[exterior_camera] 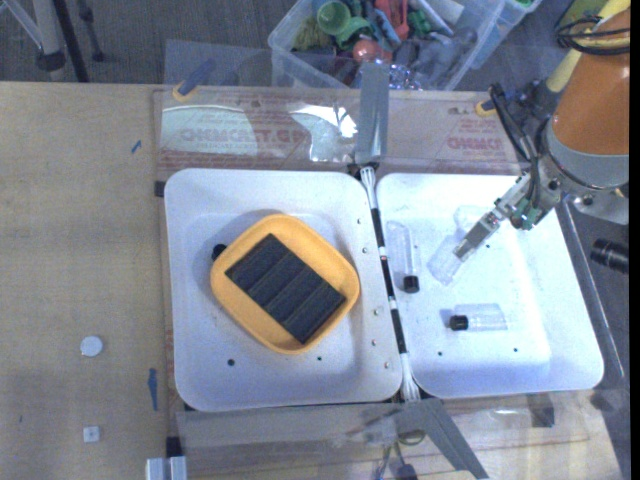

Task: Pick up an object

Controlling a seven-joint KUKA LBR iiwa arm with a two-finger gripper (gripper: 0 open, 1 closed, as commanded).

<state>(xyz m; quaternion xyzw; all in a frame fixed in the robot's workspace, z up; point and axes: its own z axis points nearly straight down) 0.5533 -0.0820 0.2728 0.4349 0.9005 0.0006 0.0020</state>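
The claw [470,238] hangs over the right bin [560,363], slanting down toward its middle; whether it is open or closed, I cannot tell. Candidates lie close: a clear vial [402,258] with a dark cap at the bin's left, another clear vial [480,319] nearer; the yellow tray [285,283] with dark slats sits in the left bin [190,358]. Best to centre over one vial, align across its narrow width, descend squarely; clear plastic may slip. Faint mirrored lettering on the far board [260,133] is unreadable.
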